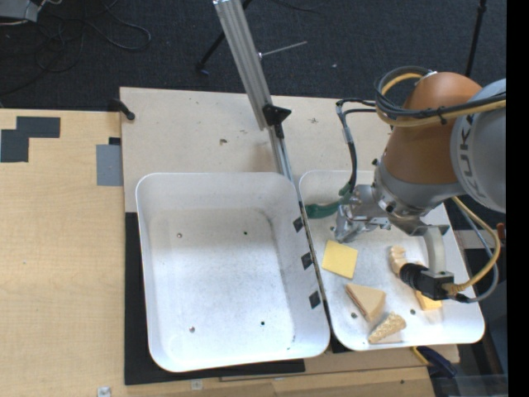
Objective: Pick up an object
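Yellow block [340, 260] lay flat in right bin [463, 331], square, corners pointing up-down like a diamond, no clear long axis. Gripper [354, 222] just above it; grip state unclear.

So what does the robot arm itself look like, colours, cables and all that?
The arm is bulky and rounded, with a glossy orange section above grey casing bearing dark lettering at the right. Black and yellow cables loop around its upper part, and more trail down its right side. The gripper is a small metallic grey assembly.
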`<state>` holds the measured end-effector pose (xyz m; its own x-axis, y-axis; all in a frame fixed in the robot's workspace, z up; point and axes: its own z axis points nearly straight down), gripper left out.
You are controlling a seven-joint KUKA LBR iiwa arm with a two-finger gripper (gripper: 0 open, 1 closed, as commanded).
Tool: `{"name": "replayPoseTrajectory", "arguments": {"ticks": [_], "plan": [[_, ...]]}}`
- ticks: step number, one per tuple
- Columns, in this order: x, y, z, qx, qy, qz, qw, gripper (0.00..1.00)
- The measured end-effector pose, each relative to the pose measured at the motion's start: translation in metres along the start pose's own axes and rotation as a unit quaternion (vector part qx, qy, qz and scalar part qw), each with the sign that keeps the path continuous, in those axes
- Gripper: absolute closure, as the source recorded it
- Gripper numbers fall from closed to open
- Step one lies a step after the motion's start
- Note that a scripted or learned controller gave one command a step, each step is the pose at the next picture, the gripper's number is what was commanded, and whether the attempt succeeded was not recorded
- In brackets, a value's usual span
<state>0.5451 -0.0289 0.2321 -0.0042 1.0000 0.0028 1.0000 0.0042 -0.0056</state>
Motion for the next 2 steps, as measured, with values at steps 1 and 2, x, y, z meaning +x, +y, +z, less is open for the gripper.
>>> {"name": "replayPoseTrajectory", "arguments": {"ticks": [1,2], "plan": [[0.054,-0.004,0.012,0.0,0.0,0.0,1.0,1.0],[0.115,-0.005,0.002,-0.001,-0.001,0.0,1.0,1.0]]}}
